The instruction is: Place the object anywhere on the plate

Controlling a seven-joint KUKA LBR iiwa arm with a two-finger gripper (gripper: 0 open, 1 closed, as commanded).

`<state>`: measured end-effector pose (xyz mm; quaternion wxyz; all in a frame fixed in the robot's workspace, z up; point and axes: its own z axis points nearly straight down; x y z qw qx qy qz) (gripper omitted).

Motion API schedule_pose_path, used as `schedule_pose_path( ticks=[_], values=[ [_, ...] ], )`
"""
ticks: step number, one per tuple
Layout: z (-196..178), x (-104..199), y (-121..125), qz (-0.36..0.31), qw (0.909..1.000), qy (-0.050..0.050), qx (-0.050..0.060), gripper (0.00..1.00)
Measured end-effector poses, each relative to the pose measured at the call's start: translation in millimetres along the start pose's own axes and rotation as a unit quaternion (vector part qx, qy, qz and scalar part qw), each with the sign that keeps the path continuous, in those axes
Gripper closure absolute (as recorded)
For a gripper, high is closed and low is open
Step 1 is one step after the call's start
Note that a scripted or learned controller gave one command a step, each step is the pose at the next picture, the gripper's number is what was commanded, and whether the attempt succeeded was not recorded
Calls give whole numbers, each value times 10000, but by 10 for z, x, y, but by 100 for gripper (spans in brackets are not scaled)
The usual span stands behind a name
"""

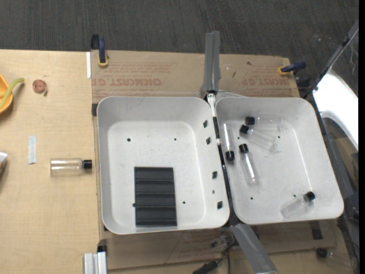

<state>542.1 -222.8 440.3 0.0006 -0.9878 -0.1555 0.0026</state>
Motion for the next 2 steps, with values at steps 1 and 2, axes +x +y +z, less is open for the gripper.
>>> schedule_pose_path(
  ticks=[1,2],
  values=[
    [11,670,-348,394,9992,-4,-2,0],
    [9,710,232,483,9988,-2,-3,0]
  ],
)
